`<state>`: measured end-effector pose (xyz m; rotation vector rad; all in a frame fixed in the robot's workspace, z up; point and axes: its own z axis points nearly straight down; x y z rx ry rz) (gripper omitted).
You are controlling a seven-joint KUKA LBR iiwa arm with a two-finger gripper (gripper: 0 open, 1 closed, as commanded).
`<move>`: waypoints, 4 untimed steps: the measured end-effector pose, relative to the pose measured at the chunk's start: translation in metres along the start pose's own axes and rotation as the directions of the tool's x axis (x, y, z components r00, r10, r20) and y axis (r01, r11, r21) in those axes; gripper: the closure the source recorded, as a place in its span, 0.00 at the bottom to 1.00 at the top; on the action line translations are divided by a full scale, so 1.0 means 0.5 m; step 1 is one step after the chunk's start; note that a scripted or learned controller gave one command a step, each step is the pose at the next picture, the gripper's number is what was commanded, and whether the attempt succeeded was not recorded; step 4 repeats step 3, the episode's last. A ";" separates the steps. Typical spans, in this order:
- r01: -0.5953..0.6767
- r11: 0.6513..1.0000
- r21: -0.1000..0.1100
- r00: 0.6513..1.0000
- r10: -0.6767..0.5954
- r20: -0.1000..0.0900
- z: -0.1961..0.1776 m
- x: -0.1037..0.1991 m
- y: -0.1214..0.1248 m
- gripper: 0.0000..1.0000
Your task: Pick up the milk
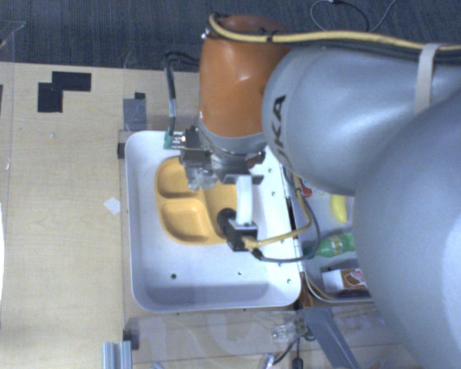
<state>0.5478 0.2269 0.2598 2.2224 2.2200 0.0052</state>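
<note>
Gripper [215, 177] low over yellow divided tray [186, 206] in left bin [207, 287] — grasp state can't tell. No milk identifiable; likely in cluttered right bin [323, 289], well to the right beneath the arm.

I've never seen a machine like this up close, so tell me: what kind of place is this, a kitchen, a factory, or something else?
Most likely a robotics lab or test bench, not a kitchen. A big grey and orange arm reaches over a shallow white bin holding a yellow divided tray, on a plain wooden bench with loose cables.
</note>
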 end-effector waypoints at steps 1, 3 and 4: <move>0.002 1.000 -0.003 1.000 -0.002 -0.002 -0.022 0.000 0.002 1.00; 0.599 0.801 -0.001 0.801 -0.599 0.001 0.013 -0.008 -0.121 1.00; 0.599 0.801 -0.001 0.801 -0.599 0.001 0.013 -0.008 -0.121 1.00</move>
